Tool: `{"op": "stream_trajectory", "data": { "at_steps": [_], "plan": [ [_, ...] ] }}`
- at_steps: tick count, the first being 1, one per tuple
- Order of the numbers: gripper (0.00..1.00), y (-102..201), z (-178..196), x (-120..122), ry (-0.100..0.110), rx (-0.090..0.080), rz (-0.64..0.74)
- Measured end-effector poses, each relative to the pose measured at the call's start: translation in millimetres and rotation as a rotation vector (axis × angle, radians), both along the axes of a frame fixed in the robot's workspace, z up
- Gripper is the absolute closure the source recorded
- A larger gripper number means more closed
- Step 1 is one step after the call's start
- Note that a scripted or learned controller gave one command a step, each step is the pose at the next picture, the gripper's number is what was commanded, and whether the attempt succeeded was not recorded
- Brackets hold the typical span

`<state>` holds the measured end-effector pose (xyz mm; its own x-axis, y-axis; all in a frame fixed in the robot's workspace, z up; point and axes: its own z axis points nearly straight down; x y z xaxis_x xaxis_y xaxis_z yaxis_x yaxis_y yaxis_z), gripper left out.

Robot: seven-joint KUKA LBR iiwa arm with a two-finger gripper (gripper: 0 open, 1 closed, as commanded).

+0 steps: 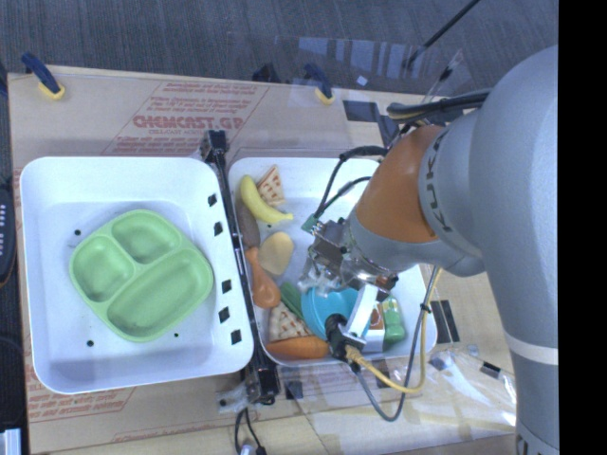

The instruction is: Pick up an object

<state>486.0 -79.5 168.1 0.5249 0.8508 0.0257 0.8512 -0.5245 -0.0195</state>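
Nearest you, along the front wall of the right bin [410, 344], a hot dog [298, 349] lay lengthwise, its long axis running left to right, hard against that edge with little room in front. Just behind it sat a waffle piece [285, 322], and beside that a blue cup [332, 303] and a green carton [391, 320] crowded under the wrist. Your gripper [322, 278] was down among them, just above the blue cup; cables and the mount blocked the fingertips, so you couldn't tell how wide they stood or whether anything was between them. To its left, a carrot [262, 282] lay along the divider side, its long axis running front to back, with a pale potato [276, 252] touching its upper end. Farther back, a banana [259, 203] curved from the back left toward the middle, and a second waffle wedge [271, 185] leaned beside it near the rear wall. Open floor in that bin was scarce; the clearest patch lay at the back right. Over in the left bin [38, 282], a green divided plate [140, 273] sat tilted in the middle, white floor open all round it.
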Motion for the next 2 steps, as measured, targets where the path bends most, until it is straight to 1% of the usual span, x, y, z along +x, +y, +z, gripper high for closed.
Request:
{"op": "stream_trajectory", "data": {
  "at_steps": [1, 2],
  "plan": [
    [1.00, -6.9, 23.0, -8.9, 0.005, -0.034, -0.208],
    [0.00, -7.1, 22.6, -9.3, 0.006, -0.034, -0.209]
  ]
}}
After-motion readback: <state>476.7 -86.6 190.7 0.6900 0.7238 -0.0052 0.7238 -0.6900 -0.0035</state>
